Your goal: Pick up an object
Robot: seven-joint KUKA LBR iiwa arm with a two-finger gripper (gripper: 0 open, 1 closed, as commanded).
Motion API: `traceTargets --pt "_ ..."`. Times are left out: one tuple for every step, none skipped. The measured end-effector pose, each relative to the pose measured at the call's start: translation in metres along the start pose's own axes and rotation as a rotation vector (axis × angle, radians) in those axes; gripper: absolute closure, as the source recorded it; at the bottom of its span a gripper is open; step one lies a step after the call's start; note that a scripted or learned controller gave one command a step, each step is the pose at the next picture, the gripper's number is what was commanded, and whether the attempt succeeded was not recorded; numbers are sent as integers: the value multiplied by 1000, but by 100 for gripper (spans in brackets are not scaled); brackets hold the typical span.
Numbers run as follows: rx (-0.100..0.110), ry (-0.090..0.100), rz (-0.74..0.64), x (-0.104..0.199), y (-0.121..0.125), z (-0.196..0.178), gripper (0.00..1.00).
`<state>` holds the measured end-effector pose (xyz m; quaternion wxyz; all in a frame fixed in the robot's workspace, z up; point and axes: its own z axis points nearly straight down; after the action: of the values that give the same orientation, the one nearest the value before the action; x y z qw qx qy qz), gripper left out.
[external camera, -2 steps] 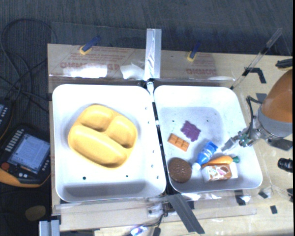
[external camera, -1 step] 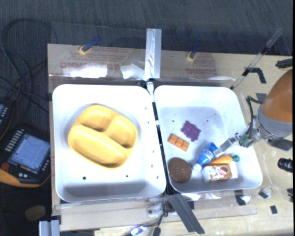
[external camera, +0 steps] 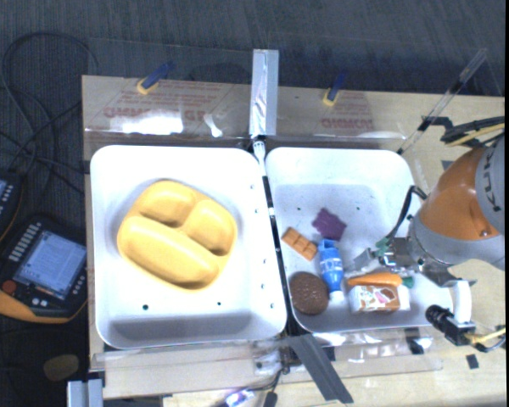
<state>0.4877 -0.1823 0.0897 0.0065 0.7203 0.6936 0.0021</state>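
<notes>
Pincer sits low in the right bin, at its right side, just above an orange-and-white carton; whether it is open or closed cannot be told, as the grey arm crowds it. Beside the carton lie a blue bottle, a brown round cookie-like thing, an orange block and a purple piece. A big yellow lumpy shape fills the left bin. Both rest on a pale wooden bench over dark carpet, with cables and handheld screens cut off at left.

Bright even light, soft focus, faint shadows.
</notes>
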Motion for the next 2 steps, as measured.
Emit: traceTargets --pt "13 6 -195 -30 -2 -76 0" --pt "3 2 -235 39 -3 0 0"
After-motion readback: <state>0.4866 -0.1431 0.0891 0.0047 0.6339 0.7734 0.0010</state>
